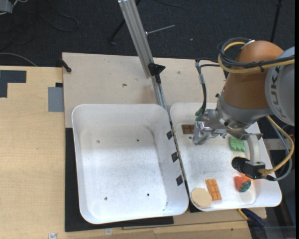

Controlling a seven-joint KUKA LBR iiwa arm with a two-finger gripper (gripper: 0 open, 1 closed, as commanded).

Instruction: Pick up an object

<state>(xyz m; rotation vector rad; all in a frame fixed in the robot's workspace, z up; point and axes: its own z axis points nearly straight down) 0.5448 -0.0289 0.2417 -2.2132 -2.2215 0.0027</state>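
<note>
We saw the gripper (203, 131) low over the upper part of the right bin (268, 199), and we could not tell how its fingers stood, nor that anything sat between them. A small brown block (187, 129) lay just beside it to the left, the nearest candidate. To do this well, we judged, the arm needed to centre squarely over 1 object before descending, and stay off the bin wall. Farther out in that bin lay a green piece (237, 144), a red and green piece (243, 183), an orange waffle-like bar (213, 189) and a pale round disc (202, 197) touching it. The left bin (82, 133) showed only dark specks. Both bins sat on the counter (25, 148).
</note>
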